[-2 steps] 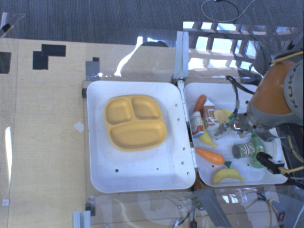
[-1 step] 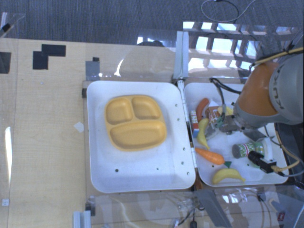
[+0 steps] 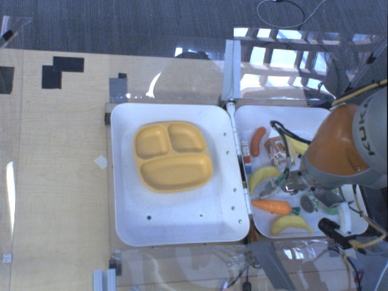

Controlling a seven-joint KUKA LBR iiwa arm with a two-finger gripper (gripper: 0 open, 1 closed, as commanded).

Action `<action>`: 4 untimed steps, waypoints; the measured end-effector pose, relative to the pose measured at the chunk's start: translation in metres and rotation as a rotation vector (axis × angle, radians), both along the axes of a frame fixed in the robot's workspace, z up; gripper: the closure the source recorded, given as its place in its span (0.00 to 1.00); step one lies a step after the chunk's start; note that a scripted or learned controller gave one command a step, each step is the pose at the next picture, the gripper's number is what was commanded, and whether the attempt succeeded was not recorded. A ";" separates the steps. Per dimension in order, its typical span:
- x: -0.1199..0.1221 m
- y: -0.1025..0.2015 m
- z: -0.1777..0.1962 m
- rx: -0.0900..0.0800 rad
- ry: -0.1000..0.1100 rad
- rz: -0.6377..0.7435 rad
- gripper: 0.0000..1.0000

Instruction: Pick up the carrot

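The carrot [image 3: 272, 207] is orange and long, fat at one end and thin at the other, with a bit of green at its fat end. It lies flat near the front of the right bin [image 3: 242, 162], between two yellow bananas [image 3: 264, 177]. The gripper [image 3: 276, 187] hangs just above it, beside the upper banana. It is small and dark, so whether it is open or closed is hard to tell. The orange band [image 3: 336, 144] of the arm hides much of the bin. A yellow tray [image 3: 173, 156] sits in the left bin [image 3: 127, 223].

grey arm [image 3: 370, 126], orange band [image 3: 336, 144], black cable [image 3: 285, 131].
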State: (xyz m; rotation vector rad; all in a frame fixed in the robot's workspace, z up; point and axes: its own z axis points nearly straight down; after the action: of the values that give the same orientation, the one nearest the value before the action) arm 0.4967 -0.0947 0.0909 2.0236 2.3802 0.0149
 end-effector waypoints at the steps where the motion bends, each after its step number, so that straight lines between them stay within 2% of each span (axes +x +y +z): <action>1: 0.003 0.002 0.011 0.002 -0.005 0.003 1.00; 2: -0.009 -0.001 0.063 0.003 0.014 0.078 1.00; 3: -0.009 -0.001 0.062 0.003 0.015 0.078 0.00; 4: -0.005 0.002 -0.001 0.000 0.004 0.140 0.00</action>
State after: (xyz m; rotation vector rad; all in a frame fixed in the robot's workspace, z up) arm 0.4914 -0.0926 0.0898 1.8545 2.5192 0.0122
